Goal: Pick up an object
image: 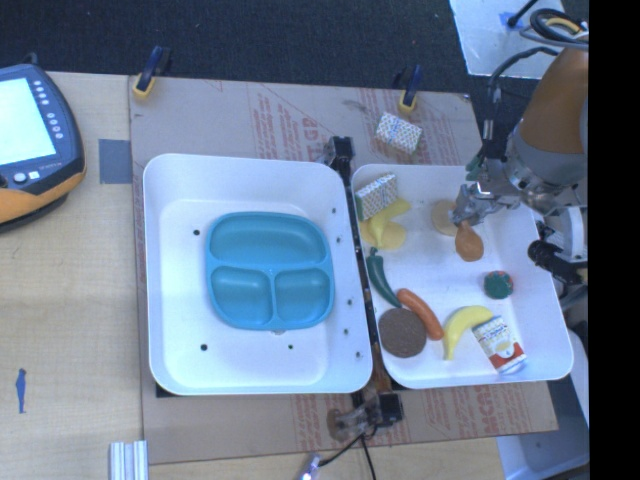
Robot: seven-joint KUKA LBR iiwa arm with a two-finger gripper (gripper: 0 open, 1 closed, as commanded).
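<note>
Reaching step: gripper (470, 211) low in the right bin (545, 363), just above the brown pear-shaped toy (469, 241) — finger state impossible to tell (blurred). Next: settle over the toy, close, lift.

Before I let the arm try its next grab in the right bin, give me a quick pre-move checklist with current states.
1. Gripper over right white bin: ok.
2. Target under it, the brown egg-shaped toy: ok, just below the tip.
3. Toy between fingers: cannot tell.
4. Neighbours apart: pale round disc very close, not ok; small green ball apart, ok.
5. Left white bin with blue divided plate away from the arm: ok.
</note>
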